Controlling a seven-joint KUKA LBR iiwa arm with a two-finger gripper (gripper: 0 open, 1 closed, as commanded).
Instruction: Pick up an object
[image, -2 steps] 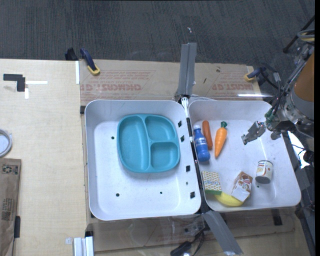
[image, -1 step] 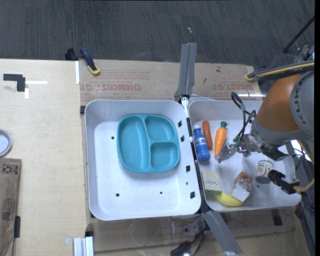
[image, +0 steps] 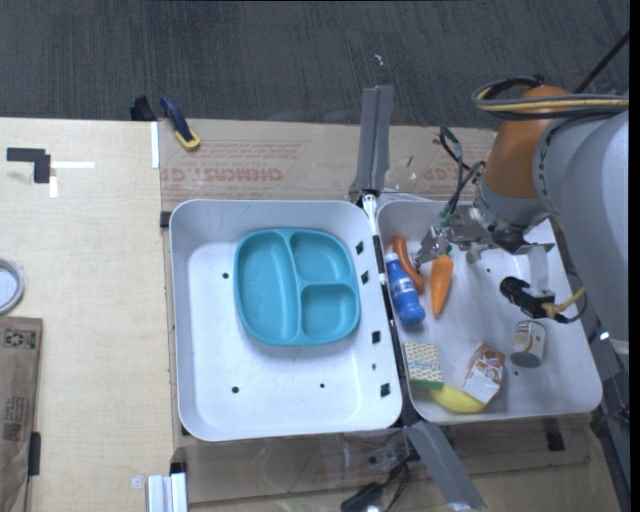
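Right bin (image: 560, 390), hand (image: 440, 245) partly hidden

teal plate (image: 297, 286), orange carrot (image: 440, 283), blue bottle (image: 405, 293).

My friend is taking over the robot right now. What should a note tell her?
Gripper: low in the right bin, at the top of the carrot; its grip is unclear.
Right bin: carrot, blue bottle, banana, sponge, small carton, can.
Left bin: teal divided plate.
Done: nothing visibly lifted.
Left: grasp one object, likely the carrot, and raise it.
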